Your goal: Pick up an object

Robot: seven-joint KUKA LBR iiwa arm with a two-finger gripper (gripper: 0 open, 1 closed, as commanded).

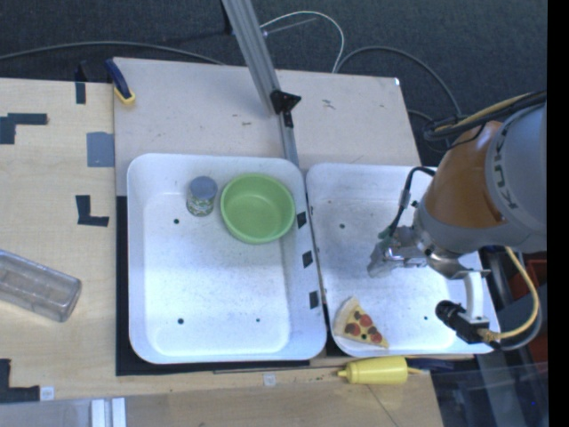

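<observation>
A toy pizza slice (360,322) lies near the front left corner of the right bin (356,194). A green bowl (258,207) and a small grey-lidded jar (202,196) sit at the back of the left bin (213,318). My gripper (384,261) hangs low over the middle of the right bin, up and to the right of the pizza slice and apart from it. The wrist hides the gripper's tip, and I see nothing held in it.
A yellow mustard bottle (376,370) lies on the bench just in front of the right bin. A clear plastic container (36,285) rests on the bench at far left. A metal pole (258,43) slants over the back of the bench.
</observation>
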